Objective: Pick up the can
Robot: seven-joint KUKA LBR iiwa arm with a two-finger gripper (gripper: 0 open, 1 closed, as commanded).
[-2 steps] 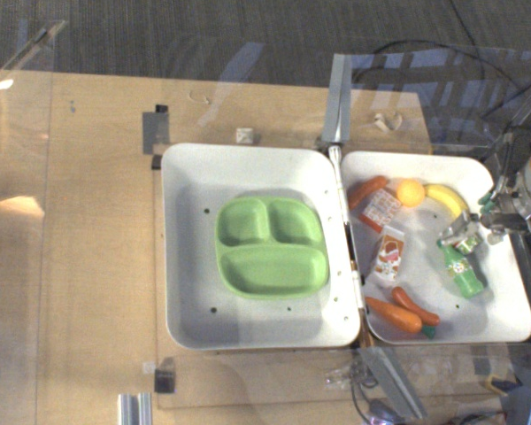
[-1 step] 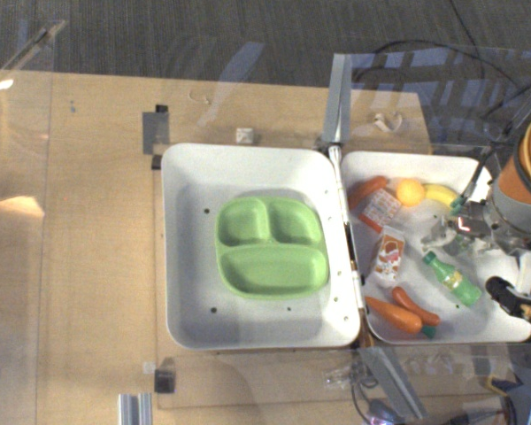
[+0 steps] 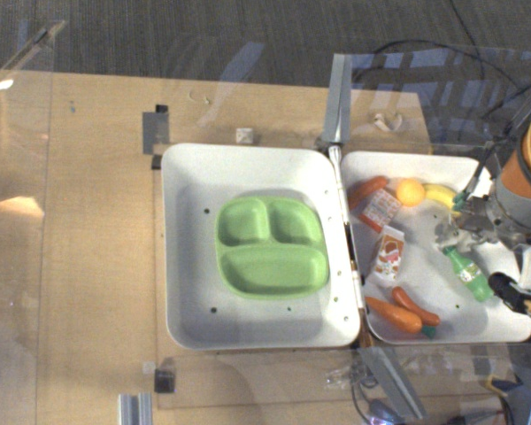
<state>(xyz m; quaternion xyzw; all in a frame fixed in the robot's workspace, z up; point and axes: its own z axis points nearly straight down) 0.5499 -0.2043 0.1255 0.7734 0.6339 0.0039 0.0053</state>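
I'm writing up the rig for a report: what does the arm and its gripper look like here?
The arm is grey with an orange band above the wrist. Below it the gripper is a cluster of grey metal parts. Dark cables run behind it.

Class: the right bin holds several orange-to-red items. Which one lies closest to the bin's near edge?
The carrot with the green tip: it lies along the right bin's near wall, below the sausage.

bins [image 3: 181,237]: 2; green tray [image 3: 271,245]: 1; carrots [image 3: 393,315]: 2; green bottle [image 3: 468,271]: 1
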